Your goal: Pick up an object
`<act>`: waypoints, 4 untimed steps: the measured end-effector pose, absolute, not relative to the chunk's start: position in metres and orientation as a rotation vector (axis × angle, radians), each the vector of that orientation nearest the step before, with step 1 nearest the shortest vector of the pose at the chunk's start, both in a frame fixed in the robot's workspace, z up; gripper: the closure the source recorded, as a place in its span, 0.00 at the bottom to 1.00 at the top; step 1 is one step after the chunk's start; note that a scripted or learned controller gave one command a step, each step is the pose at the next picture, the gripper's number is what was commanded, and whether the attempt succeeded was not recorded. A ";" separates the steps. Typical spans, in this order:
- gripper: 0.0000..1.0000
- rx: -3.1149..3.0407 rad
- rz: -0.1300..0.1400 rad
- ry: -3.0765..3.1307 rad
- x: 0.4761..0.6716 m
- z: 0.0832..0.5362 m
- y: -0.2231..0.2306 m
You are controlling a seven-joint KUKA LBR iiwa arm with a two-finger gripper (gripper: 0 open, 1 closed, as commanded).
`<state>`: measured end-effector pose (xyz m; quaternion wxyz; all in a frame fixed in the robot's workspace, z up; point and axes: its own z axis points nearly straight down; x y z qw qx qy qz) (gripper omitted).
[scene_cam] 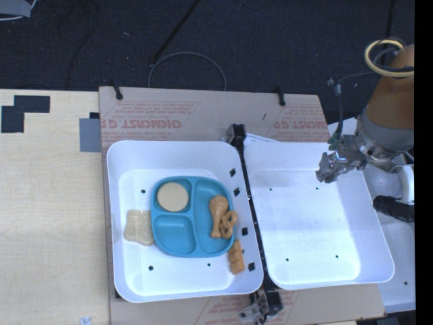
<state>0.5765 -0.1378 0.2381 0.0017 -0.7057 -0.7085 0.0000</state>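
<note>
My hand (327, 169) hangs over the right bin (379, 263) — can't tell if it's open or closed. The pickable stuff is all in the left bin (128, 279). I'd swing left and drop straight onto the loose pale piece (139, 227) beside the blue tray (177, 235) — easiest grab.

The arm (391, 100) is cut off by the right edge.

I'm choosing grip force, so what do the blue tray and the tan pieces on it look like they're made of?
Blue tray: looks like smooth moulded plastic, with an even colour and rounded compartment walls. Round tan disc and knobbly tan piece: matte, toy-food look, perhaps plastic or rubber; the view leaves that open.
</note>
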 end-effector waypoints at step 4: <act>1.00 -2.214 0.006 -2.221 0.524 0.218 0.076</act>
